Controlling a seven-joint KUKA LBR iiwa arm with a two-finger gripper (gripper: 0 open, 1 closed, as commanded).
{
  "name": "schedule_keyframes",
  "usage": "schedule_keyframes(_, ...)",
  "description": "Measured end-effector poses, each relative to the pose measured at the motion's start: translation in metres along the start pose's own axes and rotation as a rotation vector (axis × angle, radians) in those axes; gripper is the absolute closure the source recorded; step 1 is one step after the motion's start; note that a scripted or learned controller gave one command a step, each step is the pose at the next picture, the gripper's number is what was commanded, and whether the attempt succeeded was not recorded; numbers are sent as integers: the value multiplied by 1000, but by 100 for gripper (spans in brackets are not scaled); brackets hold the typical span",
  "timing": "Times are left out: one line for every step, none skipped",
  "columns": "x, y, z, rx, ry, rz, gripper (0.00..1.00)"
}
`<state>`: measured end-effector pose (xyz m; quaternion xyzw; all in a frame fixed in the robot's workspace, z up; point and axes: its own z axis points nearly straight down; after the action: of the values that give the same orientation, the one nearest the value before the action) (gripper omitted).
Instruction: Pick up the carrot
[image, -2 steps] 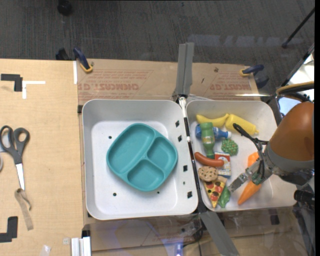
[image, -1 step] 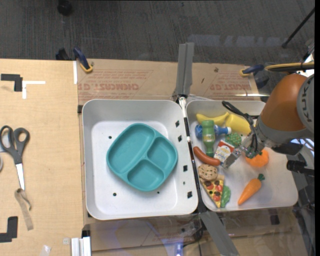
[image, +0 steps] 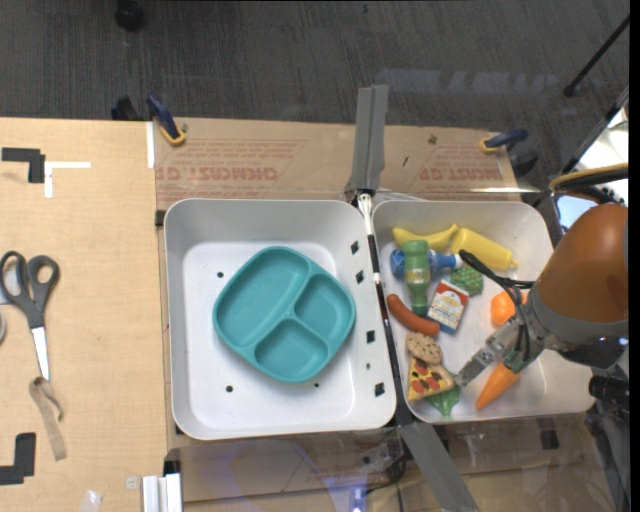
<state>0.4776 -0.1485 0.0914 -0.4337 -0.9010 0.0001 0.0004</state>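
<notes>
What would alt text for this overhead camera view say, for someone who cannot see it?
A robot arm's end effector reaches into the right bin of toy food, beside an orange carrot. The left bin holds a teal divided plate; scissors lie on the bench.

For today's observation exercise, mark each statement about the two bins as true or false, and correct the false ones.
1. The teal divided plate lies in the left bin. True.
2. The carrot lies on the teal plate. False: it lies in the right bin, near the gripper.
3. Scissors lie on the bench left of the bins. True.
4. The pizza slice lies outside both bins. False: it is in the right bin.
</notes>
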Motion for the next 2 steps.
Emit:
schedule_keyframes(-1, 1, -9, -1, -1, -1, 100)
schedule_keyframes(-14, -7, -20, 1, 0, 187, 100)
